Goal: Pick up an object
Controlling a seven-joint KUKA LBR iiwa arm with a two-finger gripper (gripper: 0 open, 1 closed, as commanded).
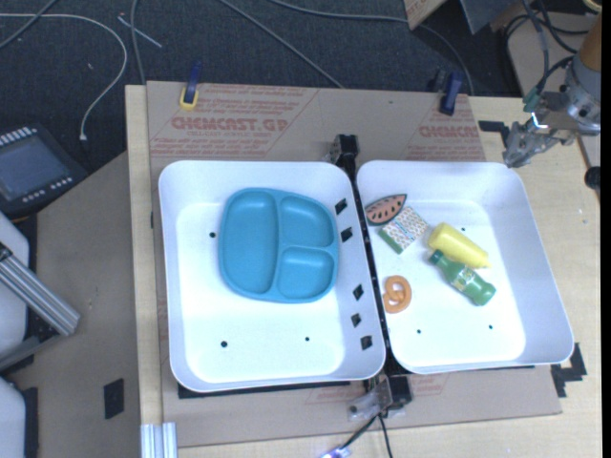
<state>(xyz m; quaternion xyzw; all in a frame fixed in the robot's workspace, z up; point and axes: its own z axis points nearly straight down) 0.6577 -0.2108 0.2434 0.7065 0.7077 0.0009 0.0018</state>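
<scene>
Nearest the camera, at the bench's front edge, a clamp fitting (pixel 382 404) sits below the seam where the two bins meet. Left bin (pixel 191 332): holds a blue divided plate (pixel 279 244), far to the left of the pincer (pixel 523 146) and well apart from it. Right bin (pixel 535 303): holds the candidate objects, all below and to the left of the pincer. In order from left to right these are a watermelon-slice toy (pixel 385 208) touching a small patterned block (pixel 405 229), a pretzel-shaped toy (pixel 397 293) lying apart near the seam, and a yellow piece (pixel 457 244) resting against a green bottle (pixel 467 281). The pincer hangs outside the right bin, just beyond its far right corner, with nothing visibly held; the view there is small and blurred, so how far it is open cannot be told.

Judgement: the task appears to be at the approach stage. A sound attempt would bring the pincer left and down over the bin, favouring the pretzel-shaped toy, which lies isolated, over the touching pairs. Centring above the chosen item and aligning across its narrow dimension should reduce glancing contact.
</scene>
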